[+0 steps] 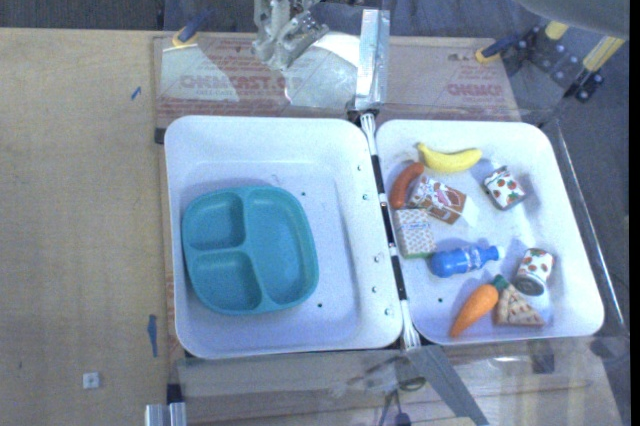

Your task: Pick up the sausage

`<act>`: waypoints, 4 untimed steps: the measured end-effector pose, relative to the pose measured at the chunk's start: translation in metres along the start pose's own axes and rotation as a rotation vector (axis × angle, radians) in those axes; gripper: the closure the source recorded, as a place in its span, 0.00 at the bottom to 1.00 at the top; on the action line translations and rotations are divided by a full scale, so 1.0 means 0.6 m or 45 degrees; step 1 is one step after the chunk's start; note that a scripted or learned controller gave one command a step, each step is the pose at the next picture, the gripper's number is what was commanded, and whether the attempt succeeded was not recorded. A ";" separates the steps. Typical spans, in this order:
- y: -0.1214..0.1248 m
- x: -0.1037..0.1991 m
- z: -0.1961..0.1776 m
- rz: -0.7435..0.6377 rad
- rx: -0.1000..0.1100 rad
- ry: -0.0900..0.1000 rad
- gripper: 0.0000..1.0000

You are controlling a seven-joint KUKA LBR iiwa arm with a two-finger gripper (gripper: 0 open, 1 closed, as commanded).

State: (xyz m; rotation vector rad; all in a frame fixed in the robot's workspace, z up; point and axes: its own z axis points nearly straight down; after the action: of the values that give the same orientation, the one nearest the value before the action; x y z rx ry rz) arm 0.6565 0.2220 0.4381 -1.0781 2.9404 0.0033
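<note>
The sausage [405, 184] is a short reddish-brown piece lying at a slant in the right bin [575, 244], close to its left wall and just below-left of the banana [448, 157]. My gripper [283, 24] hangs high beyond the back edge of the left bin, far from the sausage, up and to the left of it. Its fingers stand open with nothing between them.
A teal divided plate [248, 249] lies in the left bin [340, 164]. Around the sausage in the right bin are a snack packet [440, 199], a checked packet [414, 234], a blue bottle [462, 260], a carrot [472, 309], a pizza slice [520, 310], a strawberry box [503, 188] and a small can [534, 270].
</note>
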 end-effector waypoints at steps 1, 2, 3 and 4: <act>-0.007 -0.014 0.159 -0.189 -0.003 0.003 1.00; -0.010 -0.009 0.000 -0.243 0.000 -0.001 1.00; -0.010 -0.011 -0.021 -0.239 0.002 -0.017 1.00; -0.010 -0.014 -0.043 -0.236 0.004 -0.033 1.00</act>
State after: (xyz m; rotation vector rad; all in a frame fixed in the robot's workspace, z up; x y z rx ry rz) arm 0.6665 0.2225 0.4639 -1.3345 2.8045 0.0111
